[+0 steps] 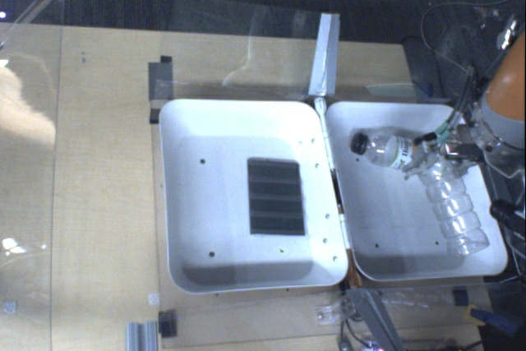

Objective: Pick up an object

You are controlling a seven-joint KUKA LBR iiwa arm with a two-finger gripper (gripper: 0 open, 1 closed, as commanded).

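Approach step, judged: gripper [444, 147] low in right bin [394, 247], touching clear plastic bottle [386, 150] near label end. Fingers' state cannot be told. Second clear bottle [452, 205] lies just beside. Next: confirm grasp, lift straight. Left bin [189, 177] carries dark ribbed block [275, 196].

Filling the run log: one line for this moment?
arm: over right bin | gripper: by clear bottle | hold: unconfirmed | left bin: dark slatted block

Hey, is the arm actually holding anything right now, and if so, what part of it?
It cannot be told. The gripper sits over the right bin, close against a clear plastic bottle with a dark cap, but the contact point is hidden.
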